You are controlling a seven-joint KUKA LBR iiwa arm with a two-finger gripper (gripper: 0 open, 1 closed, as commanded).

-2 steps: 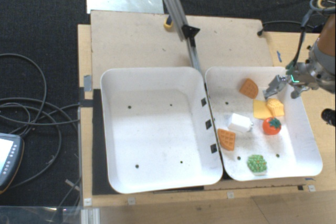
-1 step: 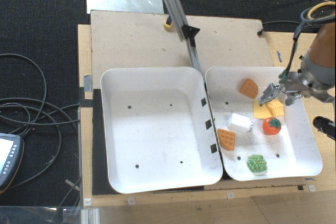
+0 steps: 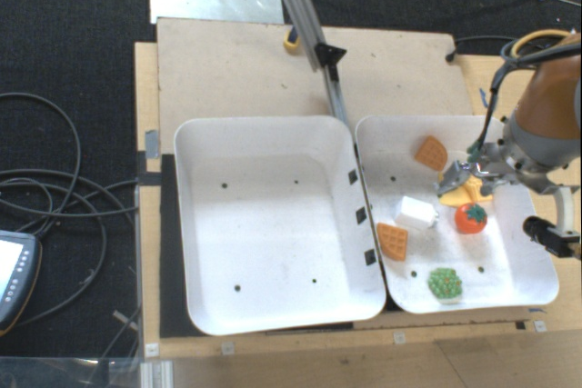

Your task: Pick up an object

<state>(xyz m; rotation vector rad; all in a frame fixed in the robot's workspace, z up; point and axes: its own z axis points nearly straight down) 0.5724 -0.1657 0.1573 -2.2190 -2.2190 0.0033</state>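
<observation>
A slanted overhead look at a tan tabletop (image 3: pixel 236 68) carrying two shallow white bins side by side. The left bin (image 3: pixel 195 141) takes up the middle of the tabletop, and its bare floor is dotted with a few small dark holes. The right bin (image 3: pixel 536 286), toward the tabletop's right edge, holds all the loose things, scattered apart so each could be reached singly. An orange waffle piece (image 3: pixel 431 153) lies near that bin's far wall. A white block (image 3: pixel 416 213) sits near the bin's middle, with a second waffle piece (image 3: pixel 393 241) just beside it toward the near wall. A green bumpy ball (image 3: pixel 445 283) rests close to the near wall. A red tomato-like toy (image 3: pixel 470 218) sits right of the white block. A yellow object (image 3: pixel 473 192) lies just beyond the tomato, partly covered by the gripper. The grey arm with its orange band (image 3: pixel 548 104) reaches in from the right edge, and its gripper (image 3: pixel 457 180) is down low over the yellow object, which looks to be the thing chosen for the pick. Whether the jaws are spread or pressed together cannot be told at this angle, and nothing is plainly seen between them, so the grasp is judged not yet proven.
</observation>
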